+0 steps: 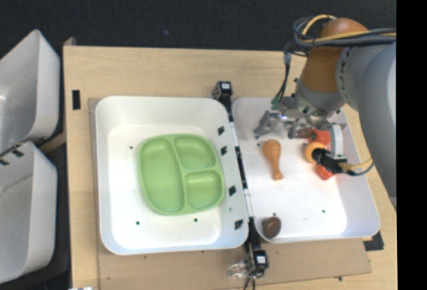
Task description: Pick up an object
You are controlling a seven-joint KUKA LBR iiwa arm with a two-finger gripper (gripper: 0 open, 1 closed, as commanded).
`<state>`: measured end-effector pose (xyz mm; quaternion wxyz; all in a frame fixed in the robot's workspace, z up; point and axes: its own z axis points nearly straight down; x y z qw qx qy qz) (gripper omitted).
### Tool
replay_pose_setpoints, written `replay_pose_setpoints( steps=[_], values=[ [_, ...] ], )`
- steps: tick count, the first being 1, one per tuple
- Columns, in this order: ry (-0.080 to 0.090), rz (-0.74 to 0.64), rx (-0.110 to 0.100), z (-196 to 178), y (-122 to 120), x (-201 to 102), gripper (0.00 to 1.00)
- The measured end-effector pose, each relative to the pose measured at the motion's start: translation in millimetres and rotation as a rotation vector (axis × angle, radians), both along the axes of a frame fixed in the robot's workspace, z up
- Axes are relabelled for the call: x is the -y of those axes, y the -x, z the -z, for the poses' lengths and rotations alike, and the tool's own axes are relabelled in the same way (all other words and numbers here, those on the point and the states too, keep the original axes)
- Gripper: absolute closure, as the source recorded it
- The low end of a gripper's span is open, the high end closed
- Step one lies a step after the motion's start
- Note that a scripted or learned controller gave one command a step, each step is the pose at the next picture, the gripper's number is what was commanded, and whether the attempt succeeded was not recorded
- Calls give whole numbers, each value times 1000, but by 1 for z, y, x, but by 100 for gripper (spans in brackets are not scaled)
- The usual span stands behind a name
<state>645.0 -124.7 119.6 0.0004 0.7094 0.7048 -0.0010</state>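
Small brown object (271, 226) is sitting at right bin (353, 215) near rim. Drumstick toy (272, 157) is lying mid-bin, just below gripper (283, 123); jaw state unclear. Toy is looking light, rigid, smooth plastic; narrow shaft is offering best hold.

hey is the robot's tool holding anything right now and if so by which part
Nothing is held. The tool sits above the toy drumstick in the right bin, with a gap between them.
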Motion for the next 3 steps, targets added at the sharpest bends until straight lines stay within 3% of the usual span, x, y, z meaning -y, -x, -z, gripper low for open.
replay_pose_setpoints(
  steps=[1, 3],
  values=[
    [0, 3, 5, -13, -1, 1, 100],
    [-1, -9, 3, -97, 3, -5, 100]
  ],
)
